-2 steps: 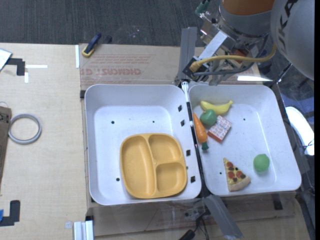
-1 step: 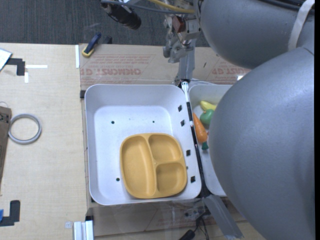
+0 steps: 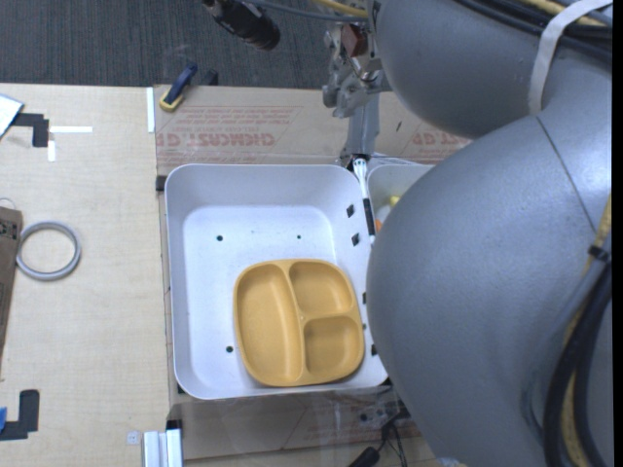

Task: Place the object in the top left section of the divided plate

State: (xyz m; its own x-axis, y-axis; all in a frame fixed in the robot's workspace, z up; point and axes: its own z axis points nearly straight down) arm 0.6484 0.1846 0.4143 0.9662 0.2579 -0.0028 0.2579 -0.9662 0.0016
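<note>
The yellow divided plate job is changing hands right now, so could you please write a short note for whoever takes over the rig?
Gripper: hidden behind the grey arm, which covers the right bin; open or shut cannot be told.
Plate: the yellow divided plate lies in the left bin, toward its near right corner. All three sections hold nothing.
Object: a small yellowish patch peeks out in the right bin beside the arm; too little shows to say what it is.
Done: nothing placed in the plate.
Left: get the object and set it in the plate's top left section.
</note>
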